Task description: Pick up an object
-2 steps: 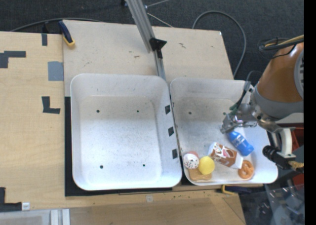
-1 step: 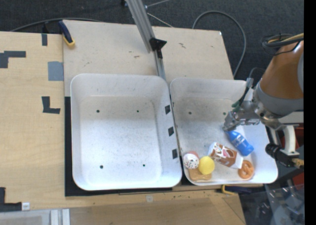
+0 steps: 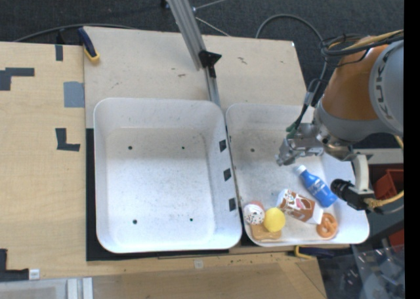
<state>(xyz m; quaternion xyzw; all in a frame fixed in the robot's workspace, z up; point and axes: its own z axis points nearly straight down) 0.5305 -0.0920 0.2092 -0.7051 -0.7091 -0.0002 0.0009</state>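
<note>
Several small objects lie along the front of the right bin (image 3: pixel 262 127). A blue bottle with a white cap (image 3: pixel 315 186) lies tilted near the right wall. In front of it rest a brown and white carton (image 3: pixel 298 205), a pretzel-like orange piece (image 3: pixel 327 225), a yellow lemon (image 3: pixel 274 219) on a tan piece, and a white ball (image 3: pixel 254 214). My gripper (image 3: pixel 291 150) hangs over the middle of the right bin, just up and left of the bottle's cap. Nothing shows between its fingers.
The left bin (image 3: pixel 118 120) adjoins the right one. A slanted metal pole (image 3: pixel 190 29) with a black clamp stands behind the bins. A blue and yellow tool (image 3: pixel 88 45) lies at the back left of the bench. Cables run at the back right.
</note>
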